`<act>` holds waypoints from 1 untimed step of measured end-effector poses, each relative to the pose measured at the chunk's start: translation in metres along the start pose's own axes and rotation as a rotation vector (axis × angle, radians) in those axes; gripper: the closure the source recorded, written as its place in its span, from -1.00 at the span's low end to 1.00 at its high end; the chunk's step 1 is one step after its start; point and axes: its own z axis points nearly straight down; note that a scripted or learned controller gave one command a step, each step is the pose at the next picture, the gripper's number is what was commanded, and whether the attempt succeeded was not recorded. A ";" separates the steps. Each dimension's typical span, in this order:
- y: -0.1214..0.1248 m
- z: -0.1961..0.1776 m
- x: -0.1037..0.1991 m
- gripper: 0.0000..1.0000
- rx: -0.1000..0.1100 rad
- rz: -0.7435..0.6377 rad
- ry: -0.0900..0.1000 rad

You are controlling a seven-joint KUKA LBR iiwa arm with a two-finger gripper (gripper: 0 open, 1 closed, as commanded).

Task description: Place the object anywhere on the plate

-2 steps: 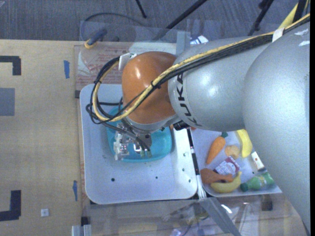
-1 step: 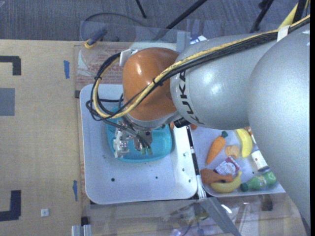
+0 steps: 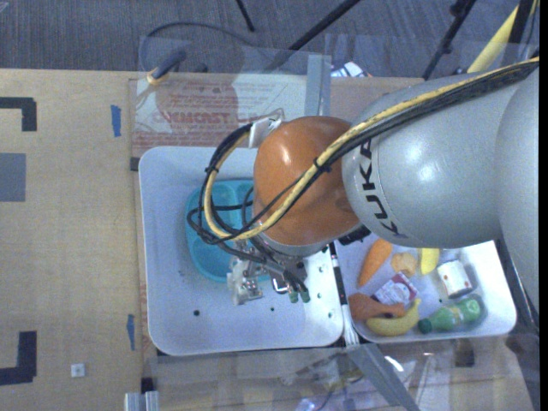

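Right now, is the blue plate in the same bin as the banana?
No, the blue plate sits in the left bin, while the banana lies in the right bin.

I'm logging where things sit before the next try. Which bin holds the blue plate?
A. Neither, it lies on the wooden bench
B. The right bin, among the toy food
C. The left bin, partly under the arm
C: the blue plate lies in the left bin, its right part hidden under the arm's orange band, while the right bin holds the toy food.

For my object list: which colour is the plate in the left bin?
Light blue plate, in the camera view.
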 end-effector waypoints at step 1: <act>0.037 -0.005 -0.017 1.00 -0.002 -0.315 -0.006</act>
